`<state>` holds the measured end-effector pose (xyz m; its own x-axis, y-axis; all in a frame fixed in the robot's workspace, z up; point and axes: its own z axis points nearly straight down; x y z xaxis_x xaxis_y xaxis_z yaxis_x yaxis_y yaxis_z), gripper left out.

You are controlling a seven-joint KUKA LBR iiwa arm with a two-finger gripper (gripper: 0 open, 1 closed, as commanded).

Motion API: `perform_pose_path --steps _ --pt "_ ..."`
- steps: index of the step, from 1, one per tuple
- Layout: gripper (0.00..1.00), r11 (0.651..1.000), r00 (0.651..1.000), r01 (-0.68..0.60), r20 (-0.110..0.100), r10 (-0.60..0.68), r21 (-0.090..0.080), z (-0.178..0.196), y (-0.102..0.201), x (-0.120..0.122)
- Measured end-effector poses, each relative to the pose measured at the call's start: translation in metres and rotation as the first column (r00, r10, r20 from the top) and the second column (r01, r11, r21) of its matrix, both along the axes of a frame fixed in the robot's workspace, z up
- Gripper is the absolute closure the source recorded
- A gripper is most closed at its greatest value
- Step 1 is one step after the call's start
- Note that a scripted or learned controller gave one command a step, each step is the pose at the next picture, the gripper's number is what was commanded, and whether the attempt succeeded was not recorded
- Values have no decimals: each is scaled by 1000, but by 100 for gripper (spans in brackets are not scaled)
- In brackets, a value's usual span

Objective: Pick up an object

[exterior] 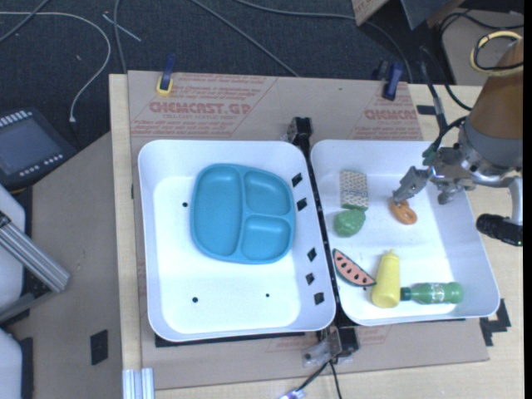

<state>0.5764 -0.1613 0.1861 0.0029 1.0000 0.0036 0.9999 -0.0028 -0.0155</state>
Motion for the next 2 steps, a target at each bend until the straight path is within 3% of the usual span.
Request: perform_pose_path --steps 1,2 --pt "0 1000 1000 -3 15 3 -3 8 0 3" --pt "0 1000 1000 -2 10 2 -2 -34 0 2"
